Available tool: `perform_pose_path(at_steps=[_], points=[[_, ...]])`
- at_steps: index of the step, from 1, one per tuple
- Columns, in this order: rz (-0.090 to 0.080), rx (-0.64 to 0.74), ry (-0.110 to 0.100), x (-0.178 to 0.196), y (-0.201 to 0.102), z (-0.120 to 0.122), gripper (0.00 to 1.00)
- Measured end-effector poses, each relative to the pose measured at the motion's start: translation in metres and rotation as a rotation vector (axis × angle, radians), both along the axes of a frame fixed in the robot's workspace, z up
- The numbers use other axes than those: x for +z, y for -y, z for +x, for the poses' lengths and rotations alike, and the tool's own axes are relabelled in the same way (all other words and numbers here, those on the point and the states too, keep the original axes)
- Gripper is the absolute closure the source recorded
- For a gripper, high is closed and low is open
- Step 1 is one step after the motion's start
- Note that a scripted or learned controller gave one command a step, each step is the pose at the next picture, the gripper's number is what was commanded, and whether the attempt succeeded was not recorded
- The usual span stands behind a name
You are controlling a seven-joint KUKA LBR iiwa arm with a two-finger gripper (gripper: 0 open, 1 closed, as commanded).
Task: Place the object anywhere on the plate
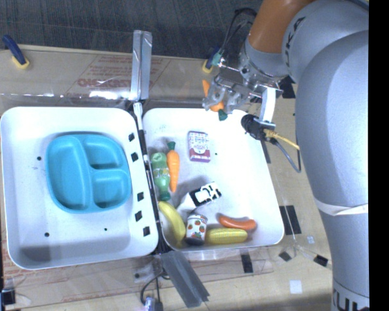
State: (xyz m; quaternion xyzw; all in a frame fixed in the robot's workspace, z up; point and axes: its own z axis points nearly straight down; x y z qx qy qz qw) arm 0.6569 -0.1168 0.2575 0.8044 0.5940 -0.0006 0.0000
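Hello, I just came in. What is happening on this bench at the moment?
A grey robot arm reaches in from the right, and its gripper hovers over the far edge of the right bin. That bin holds toy foods: a carrot, a banana, a sausage, a small can and others. The blue plate lies in the left bin with nothing on it yet.

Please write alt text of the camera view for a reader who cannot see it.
A grey robot arm's gripper hovers over the back edge of the right bin, which holds toy foods including a carrot and banana. The left bin holds a blue plate.
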Motion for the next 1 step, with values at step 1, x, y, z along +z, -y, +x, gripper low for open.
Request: perform_pose_path(at_steps=[1], points=[[0.002, 0.182, -0.004, -0.0668, -0.0858, -0.0007, 1.00]])
